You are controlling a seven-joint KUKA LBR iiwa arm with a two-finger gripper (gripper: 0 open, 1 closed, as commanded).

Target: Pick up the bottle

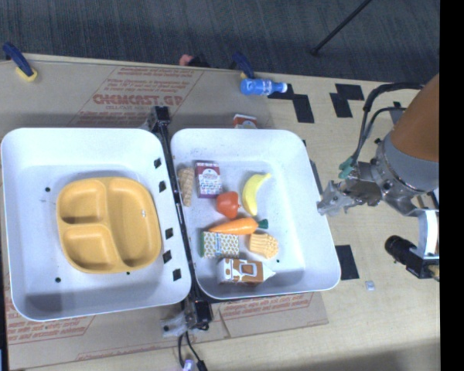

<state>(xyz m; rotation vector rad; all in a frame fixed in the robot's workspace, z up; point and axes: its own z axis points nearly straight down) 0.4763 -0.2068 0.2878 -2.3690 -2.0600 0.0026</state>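
Cardboard-covered bench (124,99) (taped), dark carpet (139,14)

Single fixed camera, overhead, tilted slightly. Covers both white bins: left bin (15,207), right bin (309,199) mid-frame. Bench (356,315) fills lower frame; dark floor (139,14) along top edge.

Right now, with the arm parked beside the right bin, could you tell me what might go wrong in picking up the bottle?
The blue bottle lies on its side outside both bins, on the bench; it may roll when touched. The pincer sits beside the right bin, so a programmed grasp there might take the banana instead.
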